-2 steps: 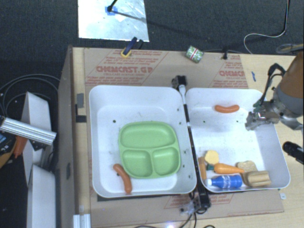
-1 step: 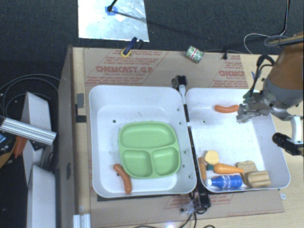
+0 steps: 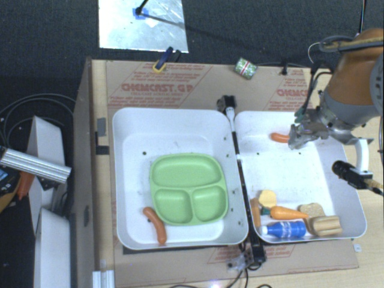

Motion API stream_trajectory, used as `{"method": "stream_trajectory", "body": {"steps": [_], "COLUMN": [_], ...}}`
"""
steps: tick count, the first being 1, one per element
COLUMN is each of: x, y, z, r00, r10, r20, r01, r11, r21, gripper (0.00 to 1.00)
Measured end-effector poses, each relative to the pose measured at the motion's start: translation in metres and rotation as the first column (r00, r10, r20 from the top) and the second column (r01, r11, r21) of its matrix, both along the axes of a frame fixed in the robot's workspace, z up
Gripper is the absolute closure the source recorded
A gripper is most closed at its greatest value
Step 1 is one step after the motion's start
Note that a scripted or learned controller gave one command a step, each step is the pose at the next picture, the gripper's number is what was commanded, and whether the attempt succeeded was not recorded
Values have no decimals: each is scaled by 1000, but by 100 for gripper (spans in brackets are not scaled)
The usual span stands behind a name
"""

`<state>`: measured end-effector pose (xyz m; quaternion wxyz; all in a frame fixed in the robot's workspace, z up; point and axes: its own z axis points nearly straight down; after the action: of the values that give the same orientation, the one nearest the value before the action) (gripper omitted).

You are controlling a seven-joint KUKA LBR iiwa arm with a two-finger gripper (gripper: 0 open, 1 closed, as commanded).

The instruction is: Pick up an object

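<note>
My gripper (image 3: 296,140) hangs low over the far part of the right bin (image 3: 312,173), at the end of the grey arm with its orange band (image 3: 357,71). A small orange sausage-like piece (image 3: 279,138) lies on the bin floor just left of the gripper, touching or nearly touching it. Along the near edge of the same bin lie a yellow piece (image 3: 267,197), a carrot (image 3: 288,212), a blue bottle (image 3: 287,229), a slice of bread (image 3: 311,209) and a tan wooden block (image 3: 324,225).
The left bin (image 3: 135,131) holds a green divided plate (image 3: 189,188) and an orange-brown sausage (image 3: 156,224) at its near left. A small green can (image 3: 245,68) and a yellow-blue clip (image 3: 163,60) lie on the cardboard behind the bins.
</note>
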<state>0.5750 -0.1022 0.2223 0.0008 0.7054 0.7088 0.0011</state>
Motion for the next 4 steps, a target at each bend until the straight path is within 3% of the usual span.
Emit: {"method": "stream_trajectory", "body": {"steps": [1,2,3,4], "x": [37,34,29,18], "y": [54,18,38,-18], "z": [-4,-2,-12,5], "r00": [1000,1000,1000,1000], "r10": [0,-3,-1,-3], "r20": [-1,0,-1,0], "r01": [0,3,1,3], "r11": [1000,1000,1000,1000], "r21": [1,-2,-1,-2], "gripper": [100,100,100,100]}}
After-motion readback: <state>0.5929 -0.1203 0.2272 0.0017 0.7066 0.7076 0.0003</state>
